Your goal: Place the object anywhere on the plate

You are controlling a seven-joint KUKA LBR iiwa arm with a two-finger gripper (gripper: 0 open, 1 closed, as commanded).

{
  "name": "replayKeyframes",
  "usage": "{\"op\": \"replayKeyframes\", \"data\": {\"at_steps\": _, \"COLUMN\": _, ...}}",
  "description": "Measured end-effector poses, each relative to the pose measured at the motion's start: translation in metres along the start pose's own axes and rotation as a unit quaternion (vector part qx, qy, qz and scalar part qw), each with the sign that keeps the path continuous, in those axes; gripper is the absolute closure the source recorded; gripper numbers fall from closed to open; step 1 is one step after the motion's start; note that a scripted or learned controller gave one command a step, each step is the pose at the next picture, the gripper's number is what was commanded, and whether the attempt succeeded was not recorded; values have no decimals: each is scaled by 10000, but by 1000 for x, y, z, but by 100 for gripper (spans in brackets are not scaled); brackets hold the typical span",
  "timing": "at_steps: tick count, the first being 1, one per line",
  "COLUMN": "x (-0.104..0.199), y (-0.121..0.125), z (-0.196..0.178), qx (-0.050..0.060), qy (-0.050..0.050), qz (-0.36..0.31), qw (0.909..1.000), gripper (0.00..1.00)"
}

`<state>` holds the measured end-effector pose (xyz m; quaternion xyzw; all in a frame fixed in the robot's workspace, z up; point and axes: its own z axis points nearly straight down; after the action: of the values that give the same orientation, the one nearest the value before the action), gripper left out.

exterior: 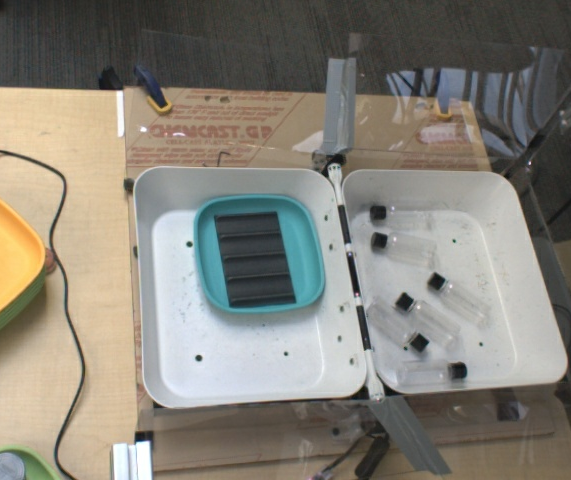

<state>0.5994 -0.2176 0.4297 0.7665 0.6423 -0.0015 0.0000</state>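
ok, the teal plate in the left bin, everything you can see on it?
The teal plate is a rounded square with a raised rim, plastic by the look. A dark ribbed insert fills its middle in four raised bars. It lies flat on the floor of the left bin, toward the upper centre, clear of the walls.

Overhead camera, one moment. Pose of my arm, angle of my wrist, state of my gripper: cannot tell from this view, so no entry made for any of them
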Motion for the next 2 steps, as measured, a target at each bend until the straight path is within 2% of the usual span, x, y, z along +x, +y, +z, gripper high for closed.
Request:
{"op": "replayKeyframes", "data": {"at_steps": 1, "x": 4, "y": 17, "z": -10, "qx": 2, "qy": 0, "qz": 550, "qw": 9985, "gripper": 0}}
{"op": "replayKeyframes", "data": {"at_steps": 2, "x": 11, "y": 49, "z": -10, "qx": 5, "qy": 0, "qz": 1238, "qw": 9923, "gripper": 0}}
